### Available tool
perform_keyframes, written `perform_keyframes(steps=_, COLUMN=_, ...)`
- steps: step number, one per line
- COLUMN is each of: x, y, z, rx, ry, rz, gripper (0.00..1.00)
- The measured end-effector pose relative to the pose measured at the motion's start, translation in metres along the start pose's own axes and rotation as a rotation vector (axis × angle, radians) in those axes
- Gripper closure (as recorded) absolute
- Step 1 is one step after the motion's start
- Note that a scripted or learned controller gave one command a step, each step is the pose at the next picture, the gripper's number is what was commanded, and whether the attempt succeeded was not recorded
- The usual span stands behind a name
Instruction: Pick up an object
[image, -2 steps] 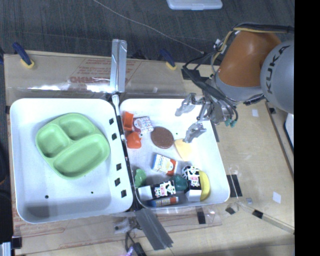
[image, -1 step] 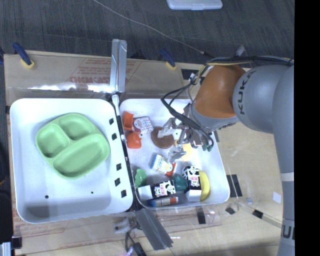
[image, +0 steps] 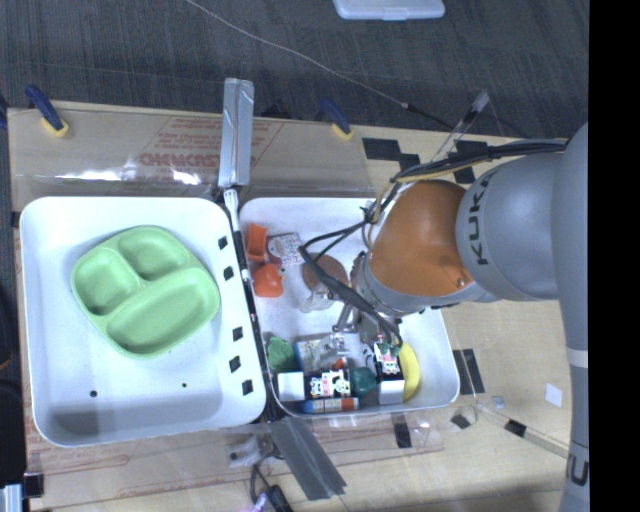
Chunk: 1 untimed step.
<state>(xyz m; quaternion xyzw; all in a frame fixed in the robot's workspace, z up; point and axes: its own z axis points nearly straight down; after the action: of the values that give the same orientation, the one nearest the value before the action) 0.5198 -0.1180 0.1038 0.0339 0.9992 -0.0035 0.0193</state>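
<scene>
White bins: 2, the left bin (image: 40, 300) and the right bin (image: 440, 375), side by side. Green divided plates (image: 145, 290): 1, with 3 compartments, in the left bin. Orange items (image: 265, 265): 2, upper left of the right bin. Bananas (image: 408, 368): 1, lower right. Blue clamps (image: 45, 108): 2, along the surface's top edge.

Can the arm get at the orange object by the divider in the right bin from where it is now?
Probably yes: the orange object lies uncovered at the right bin's left side, with open floor between it and the gripper.
</scene>
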Motion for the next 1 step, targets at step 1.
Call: perform_keyframes(steps=1, x=-0.0849, y=-0.0065, z=-0.0283, rx=-0.004, ry=0.033, rz=0.072, gripper=0.0)
